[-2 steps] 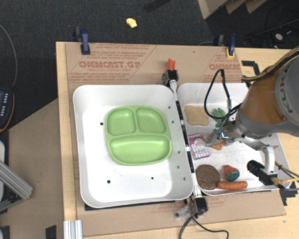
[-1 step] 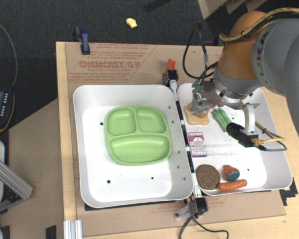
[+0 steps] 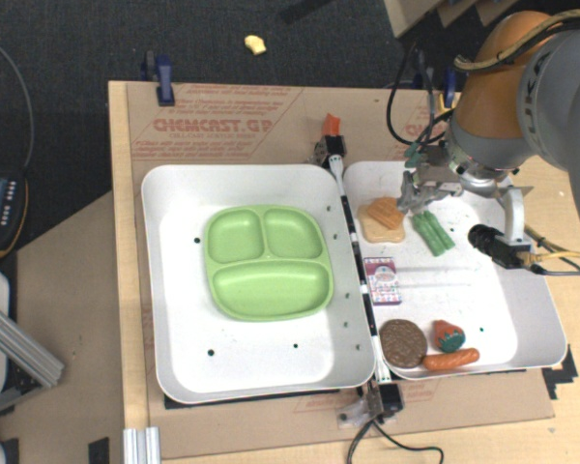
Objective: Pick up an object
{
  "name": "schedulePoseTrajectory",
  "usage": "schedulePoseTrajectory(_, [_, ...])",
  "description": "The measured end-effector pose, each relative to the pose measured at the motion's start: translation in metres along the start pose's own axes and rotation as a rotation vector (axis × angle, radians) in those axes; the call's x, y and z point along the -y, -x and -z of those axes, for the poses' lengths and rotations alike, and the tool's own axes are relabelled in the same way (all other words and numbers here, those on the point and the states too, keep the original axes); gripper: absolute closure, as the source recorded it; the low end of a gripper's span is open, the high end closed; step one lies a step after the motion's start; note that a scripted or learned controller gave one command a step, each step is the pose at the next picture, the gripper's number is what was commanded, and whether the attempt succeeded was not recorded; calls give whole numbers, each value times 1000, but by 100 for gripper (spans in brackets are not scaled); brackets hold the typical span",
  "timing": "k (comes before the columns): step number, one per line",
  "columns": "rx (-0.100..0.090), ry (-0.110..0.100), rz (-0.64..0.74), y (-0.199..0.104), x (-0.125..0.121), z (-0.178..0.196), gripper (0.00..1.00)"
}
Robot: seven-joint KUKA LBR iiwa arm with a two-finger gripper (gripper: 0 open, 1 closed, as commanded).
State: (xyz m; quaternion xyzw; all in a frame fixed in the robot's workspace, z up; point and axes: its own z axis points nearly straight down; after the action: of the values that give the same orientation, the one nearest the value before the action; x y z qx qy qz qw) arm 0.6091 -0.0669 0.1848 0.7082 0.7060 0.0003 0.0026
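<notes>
The gripper (image 3: pixel 413 193) hangs low in the right bin (image 3: pixel 522 351), its tips just above a tan bread slice (image 3: pixel 384 219) and beside a green ridged piece (image 3: pixel 432 232); whether it is spread or pinching cannot be told. Below it lie a small pink packet (image 3: pixel 381 280), then a brown round cookie (image 3: pixel 403 342), an orange carrot (image 3: pixel 451 360) and a red-and-green piece (image 3: pixel 449 334). Well to its left, the left bin (image 3: pixel 174 336) holds a green divided plate (image 3: pixel 268 262).
</notes>
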Motion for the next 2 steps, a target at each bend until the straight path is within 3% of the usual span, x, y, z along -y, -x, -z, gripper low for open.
schedulePoseTrajectory(1, [-2,-2,3,-3,1,0,0])
schedulePoseTrajectory(2, [1,4,1,42,-23,-101,0])
